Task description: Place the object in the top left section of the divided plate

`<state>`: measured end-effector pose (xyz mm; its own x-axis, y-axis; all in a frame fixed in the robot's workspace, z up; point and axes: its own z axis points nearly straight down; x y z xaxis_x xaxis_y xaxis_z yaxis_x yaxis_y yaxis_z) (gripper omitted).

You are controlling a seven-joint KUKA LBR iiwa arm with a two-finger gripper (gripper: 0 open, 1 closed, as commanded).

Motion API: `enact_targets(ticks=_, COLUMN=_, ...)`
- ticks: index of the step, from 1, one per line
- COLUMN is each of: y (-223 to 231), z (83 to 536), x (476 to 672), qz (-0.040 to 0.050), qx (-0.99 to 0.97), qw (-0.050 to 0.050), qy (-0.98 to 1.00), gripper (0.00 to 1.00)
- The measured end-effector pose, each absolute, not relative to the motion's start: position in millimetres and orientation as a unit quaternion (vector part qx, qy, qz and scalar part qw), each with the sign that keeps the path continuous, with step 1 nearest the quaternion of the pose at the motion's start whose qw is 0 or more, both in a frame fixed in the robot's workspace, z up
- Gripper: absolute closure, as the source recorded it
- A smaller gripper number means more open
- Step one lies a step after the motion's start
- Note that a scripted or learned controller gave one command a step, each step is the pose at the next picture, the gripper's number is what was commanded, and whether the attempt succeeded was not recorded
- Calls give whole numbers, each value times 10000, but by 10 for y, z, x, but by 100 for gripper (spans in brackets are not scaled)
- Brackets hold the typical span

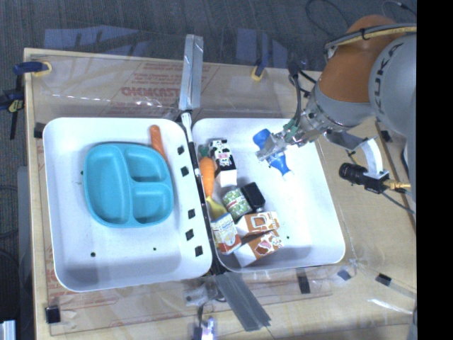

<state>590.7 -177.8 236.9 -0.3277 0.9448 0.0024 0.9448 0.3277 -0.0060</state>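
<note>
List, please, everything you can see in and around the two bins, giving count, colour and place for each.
divided plate: 1, light blue, middle of the left bin
bins: 2, white, side by side on the bench
carrots: 2, orange; one at the right bin's left edge, one in the left bin just above the plate's right end
cartons and small packs: several, mixed colours, clustered in the right bin's left half
blue object: 1, upper middle of the right bin, at the gripper
gripper: 1, grey, over the right bin's top
arm: 1, grey with orange band, at right
</note>
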Motion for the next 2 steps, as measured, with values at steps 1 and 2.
enact_targets(ticks=1, y=-876, z=2036, x=6157, qz=27, qx=-5613, qw=40, qy=-8276, gripper=100)
enact_targets(ticks=2, y=-269, z=1879, x=6299, qz=25, qx=-4839, qw=44, qy=-8751, gripper=100)
